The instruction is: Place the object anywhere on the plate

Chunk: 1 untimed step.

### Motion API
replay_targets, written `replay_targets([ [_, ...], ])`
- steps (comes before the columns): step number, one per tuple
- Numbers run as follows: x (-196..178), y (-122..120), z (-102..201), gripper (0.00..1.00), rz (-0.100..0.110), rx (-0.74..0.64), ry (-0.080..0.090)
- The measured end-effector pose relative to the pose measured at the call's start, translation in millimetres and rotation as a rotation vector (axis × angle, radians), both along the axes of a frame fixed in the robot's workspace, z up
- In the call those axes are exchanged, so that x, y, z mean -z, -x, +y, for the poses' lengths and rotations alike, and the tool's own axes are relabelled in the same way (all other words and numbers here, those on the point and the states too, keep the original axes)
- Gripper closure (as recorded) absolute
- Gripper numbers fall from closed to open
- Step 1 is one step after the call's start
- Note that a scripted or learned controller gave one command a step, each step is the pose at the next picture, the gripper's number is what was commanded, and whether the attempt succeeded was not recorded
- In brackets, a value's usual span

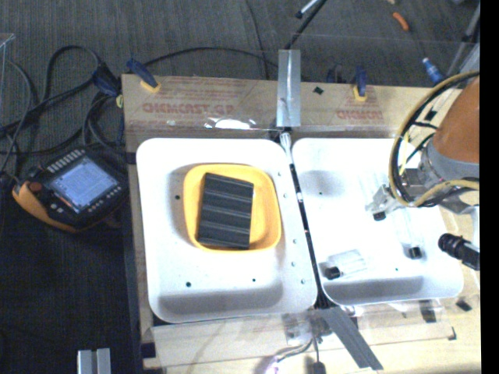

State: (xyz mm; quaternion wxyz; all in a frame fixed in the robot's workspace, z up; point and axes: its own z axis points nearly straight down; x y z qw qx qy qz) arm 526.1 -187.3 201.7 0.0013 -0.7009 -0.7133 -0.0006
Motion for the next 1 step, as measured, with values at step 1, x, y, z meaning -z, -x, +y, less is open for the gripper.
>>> replay_targets([
  [1, -0.1, 0.0, -0.1, 0.0, 0.0, 0.0, 0.0],
])
